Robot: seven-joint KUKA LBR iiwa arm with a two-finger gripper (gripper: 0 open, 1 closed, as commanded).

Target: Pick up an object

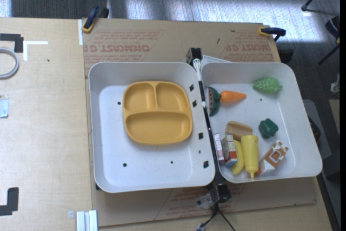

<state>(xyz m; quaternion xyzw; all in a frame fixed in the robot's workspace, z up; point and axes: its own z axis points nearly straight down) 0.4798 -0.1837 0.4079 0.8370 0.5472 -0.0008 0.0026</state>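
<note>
While both white bins sit side by side, yellow divided plate [158, 112] in left bin [108, 170], right bin [294, 116] crowded (toy food), carrot [232, 97] far left, mustard bottle [250, 154] near, green pepper [268, 127] between.

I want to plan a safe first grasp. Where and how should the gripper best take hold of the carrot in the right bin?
Probably at the thick orange middle of the carrot, coming straight down from above. It lies flat, pointing right, with bare bin floor on both long sides, so the fingers could close across its width. Its leafy left end touches the watermelon slice, so avoid that end.
</note>
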